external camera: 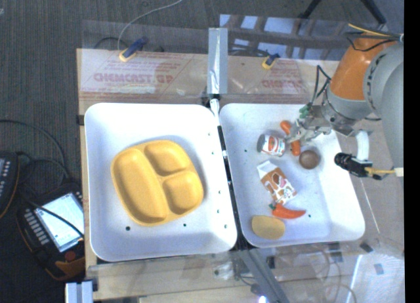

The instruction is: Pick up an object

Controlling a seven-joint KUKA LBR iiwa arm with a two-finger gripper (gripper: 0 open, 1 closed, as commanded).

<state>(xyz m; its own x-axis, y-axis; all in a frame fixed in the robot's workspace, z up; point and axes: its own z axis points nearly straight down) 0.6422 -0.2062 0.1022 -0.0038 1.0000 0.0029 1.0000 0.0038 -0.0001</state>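
The gripper (pixel 303 128) hangs in the right bin (pixel 341 220), upper right of frame, over a small carrot (pixel 286 126) and can (pixel 270 144); its jaws' state I cannot tell.

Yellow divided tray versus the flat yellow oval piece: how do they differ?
The yellow divided plastic tray is far larger than the flat yellow oval piece. The tray has three compartments; the oval is plain. The tray lies in the left white bin, the oval in the right white bin. Both are yellow.
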